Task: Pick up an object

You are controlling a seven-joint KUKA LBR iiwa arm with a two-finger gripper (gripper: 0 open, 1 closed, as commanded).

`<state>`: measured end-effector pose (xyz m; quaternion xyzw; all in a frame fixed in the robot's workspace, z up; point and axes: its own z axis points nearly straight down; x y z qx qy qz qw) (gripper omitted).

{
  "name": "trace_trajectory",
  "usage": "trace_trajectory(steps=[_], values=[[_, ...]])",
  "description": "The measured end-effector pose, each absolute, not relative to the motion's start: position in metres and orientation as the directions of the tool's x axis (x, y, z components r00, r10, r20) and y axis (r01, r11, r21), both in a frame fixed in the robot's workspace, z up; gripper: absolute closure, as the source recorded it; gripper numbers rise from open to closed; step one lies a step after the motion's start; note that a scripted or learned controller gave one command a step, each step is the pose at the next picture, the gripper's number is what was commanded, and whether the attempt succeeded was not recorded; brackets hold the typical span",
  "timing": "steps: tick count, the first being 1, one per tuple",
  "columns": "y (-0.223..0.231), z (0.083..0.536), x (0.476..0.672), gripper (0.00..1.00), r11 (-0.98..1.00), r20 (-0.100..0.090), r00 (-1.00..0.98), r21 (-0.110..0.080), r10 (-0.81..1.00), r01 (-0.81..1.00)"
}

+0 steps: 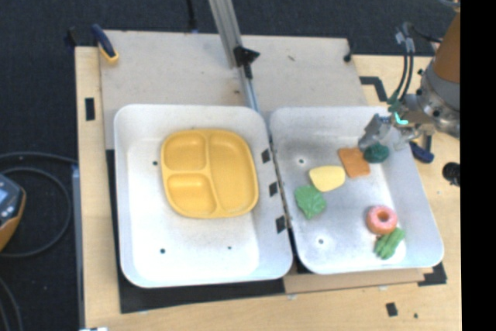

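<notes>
Reaching in from the right, the gripper [377, 137] hung low over the right bin [403, 244]; whether it was spread or pinched could not be told. A dark green object [377, 153] sat right at its tip, an orange slab [354, 163] just beside. Farther off lay a yellow piece [327, 178], green leaf [311, 202], pink donut [380, 218] and green pod [389, 243]. A yellow tray [209, 172] filled the left bin [139, 244].

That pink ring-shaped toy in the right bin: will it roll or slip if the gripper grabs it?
The pink ring lies flat, so it probably won't roll unless tipped on edge. Its rounded rim may slip from the fingers. The green piece close beside it could get nudged.
</notes>
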<state>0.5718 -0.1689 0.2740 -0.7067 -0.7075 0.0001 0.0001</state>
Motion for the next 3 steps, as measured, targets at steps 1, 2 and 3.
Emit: trace_trajectory(steps=[1, 2, 3], values=[[-0.169, 0.275, 0.572, 0.00, 0.001, 0.000, -0.001, 0.002, 1.000, 1.000], [-0.175, 0.231, 0.573, 0.00, 0.001, -0.001, -0.001, -0.002, 1.000, 1.000], [-0.165, 0.180, 0.573, 0.00, 0.000, 0.000, 0.000, -0.003, 1.000, 1.000]])
